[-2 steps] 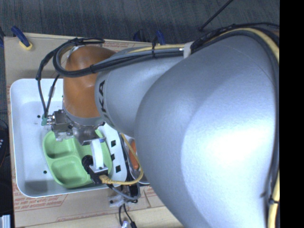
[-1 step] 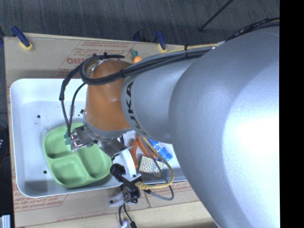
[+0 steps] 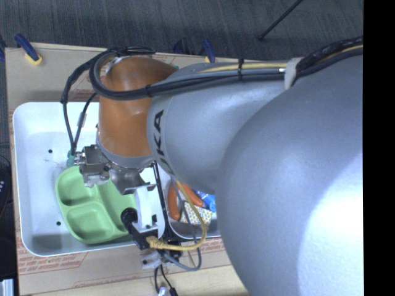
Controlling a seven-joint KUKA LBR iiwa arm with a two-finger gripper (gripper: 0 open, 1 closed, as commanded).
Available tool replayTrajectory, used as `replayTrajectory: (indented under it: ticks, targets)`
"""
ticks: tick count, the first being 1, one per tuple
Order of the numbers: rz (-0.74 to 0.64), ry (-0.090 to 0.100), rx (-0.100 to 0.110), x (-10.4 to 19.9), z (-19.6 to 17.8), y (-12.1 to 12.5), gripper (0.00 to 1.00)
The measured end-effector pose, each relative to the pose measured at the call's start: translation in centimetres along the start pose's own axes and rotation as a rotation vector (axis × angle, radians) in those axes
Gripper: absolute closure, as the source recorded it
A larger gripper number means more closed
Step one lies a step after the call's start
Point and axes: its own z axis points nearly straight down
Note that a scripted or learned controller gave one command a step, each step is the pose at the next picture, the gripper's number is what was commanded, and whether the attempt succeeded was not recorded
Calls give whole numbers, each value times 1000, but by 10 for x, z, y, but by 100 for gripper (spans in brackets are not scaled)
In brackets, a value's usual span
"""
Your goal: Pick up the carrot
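Observation:
An orange carrot (image 3: 174, 203) peeks out from under the arm, at the near left of the right bin, mostly hidden. The grey arm with its orange band covers most of the view. My gripper (image 3: 114, 176) hangs below the orange band over the left bin (image 3: 31, 140), just above the green divided tray (image 3: 86, 213). It stands to the left of the carrot, apart from it. The wrist hides its tips.
The green tray lies in the near right part of the left bin. Next to the carrot are a blue-and-white item (image 3: 208, 201) and a second orange piece (image 3: 194, 197). A dividing wall runs between the bins under the wrist.

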Motion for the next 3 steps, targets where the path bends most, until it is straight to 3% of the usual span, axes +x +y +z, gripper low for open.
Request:
replayTrajectory:
  ticks: [1, 2, 3]
  targets:
    - [240, 0, 5, 21, 52, 1, 100]
    - [-161, 1, 4, -32, 47, 23, 100]
    - [454, 1, 2, 9, -29, 77, 100]
